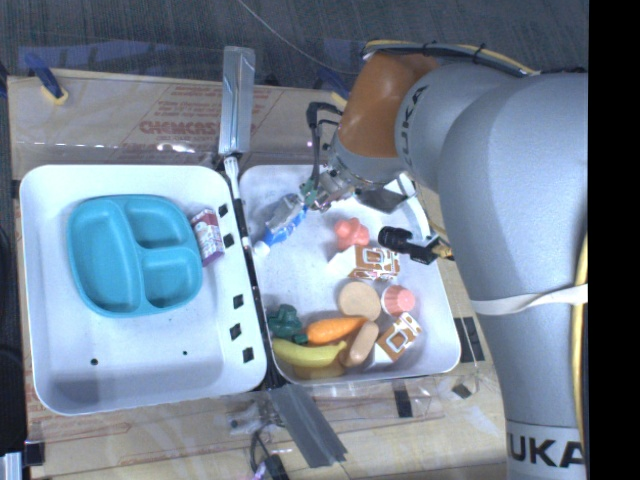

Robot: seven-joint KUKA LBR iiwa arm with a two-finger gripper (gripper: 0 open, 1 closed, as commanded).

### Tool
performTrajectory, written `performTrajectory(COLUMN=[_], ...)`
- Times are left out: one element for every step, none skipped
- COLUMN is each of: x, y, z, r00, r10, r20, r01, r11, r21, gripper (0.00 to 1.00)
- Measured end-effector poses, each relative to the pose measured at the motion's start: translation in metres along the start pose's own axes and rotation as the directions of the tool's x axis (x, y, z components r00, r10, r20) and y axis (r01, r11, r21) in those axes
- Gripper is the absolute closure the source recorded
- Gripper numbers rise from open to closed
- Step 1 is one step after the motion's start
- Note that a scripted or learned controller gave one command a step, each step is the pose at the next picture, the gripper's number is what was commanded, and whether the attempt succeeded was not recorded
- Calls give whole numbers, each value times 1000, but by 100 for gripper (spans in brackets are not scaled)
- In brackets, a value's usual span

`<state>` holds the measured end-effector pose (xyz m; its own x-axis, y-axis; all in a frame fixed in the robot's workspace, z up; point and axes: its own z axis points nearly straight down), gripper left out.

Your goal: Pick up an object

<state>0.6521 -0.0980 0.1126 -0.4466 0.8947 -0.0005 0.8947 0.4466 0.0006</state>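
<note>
My gripper (pixel 316 195) is low over the far left part of the right bin (pixel 300 268). Its tip is at the upper end of a clear plastic bottle (pixel 281 220) with a blue label, which lies slanted near the bin's left wall. Whether it touches the bottle, I cannot tell. Toy food lies in the same bin: a pink piece (pixel 350 233), a patterned cracker (pixel 375 262), a tan disc (pixel 358 300), a small pink cup (pixel 399 299), a carrot (pixel 335 328), a banana (pixel 303 354) and a green piece (pixel 283 320).
The left bin (pixel 60 368) holds a blue divided plate (pixel 135 253) and a small purple can (pixel 208 236) by its right wall. The grey arm (pixel 500 188) covers the right side of the right bin. A second cracker (pixel 399 336) lies near the front right corner.
</note>
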Motion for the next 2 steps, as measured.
performTrajectory(x=[1, -21], y=[6, -48], z=[20, 20], r00=[996, 947], r10=[-92, -320], r20=[-2, -1], r01=[92, 320], r11=[996, 947], r21=[2, 2], gripper=[0, 0])
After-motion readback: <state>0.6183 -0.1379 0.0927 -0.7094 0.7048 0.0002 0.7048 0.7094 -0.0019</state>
